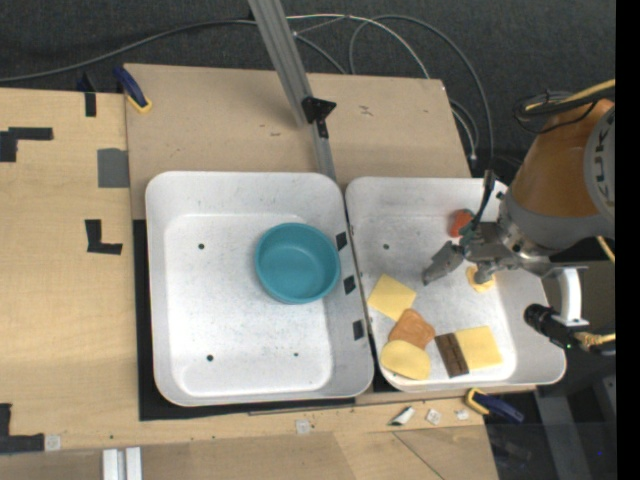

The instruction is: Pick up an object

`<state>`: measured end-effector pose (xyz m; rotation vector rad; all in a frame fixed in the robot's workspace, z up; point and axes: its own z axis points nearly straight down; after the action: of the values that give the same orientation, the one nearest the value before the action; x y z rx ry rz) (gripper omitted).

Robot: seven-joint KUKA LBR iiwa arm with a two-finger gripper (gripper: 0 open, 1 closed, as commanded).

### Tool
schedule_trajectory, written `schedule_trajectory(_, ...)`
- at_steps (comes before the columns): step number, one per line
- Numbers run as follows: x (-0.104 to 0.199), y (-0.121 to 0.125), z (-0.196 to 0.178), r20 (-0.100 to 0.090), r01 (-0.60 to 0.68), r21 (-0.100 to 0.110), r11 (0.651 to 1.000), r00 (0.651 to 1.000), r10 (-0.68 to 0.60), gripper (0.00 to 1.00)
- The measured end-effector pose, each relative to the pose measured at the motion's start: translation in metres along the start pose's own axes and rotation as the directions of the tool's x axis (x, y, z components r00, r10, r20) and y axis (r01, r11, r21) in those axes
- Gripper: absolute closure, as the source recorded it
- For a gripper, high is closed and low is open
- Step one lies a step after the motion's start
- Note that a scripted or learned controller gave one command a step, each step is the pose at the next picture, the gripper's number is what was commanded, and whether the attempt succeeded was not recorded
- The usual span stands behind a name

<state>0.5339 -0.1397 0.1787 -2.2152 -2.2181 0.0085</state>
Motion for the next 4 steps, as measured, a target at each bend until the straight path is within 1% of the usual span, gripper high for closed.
schedule_trajectory(1, 0.008, 0.0, 0.046, 0.0, 0.0, -0.001, 1.0, 1.0, 0.0, 0.0)
schedule_trajectory(2, 0.008, 0.001, 0.089, 0.001, -0.001, -0.009, 1.0, 1.0, 0.001, 0.0)
schedule_trajectory(3, 0.009, 0.001, 0.079, 0.0, 0.001, -0.008, 1.0, 1.0, -0.001, 1.0)
schedule_trajectory(4, 0.005, -0.004, 0.035, 0.001, -0.001, -0.01, 1.0, 1.0, 0.001, 1.0)
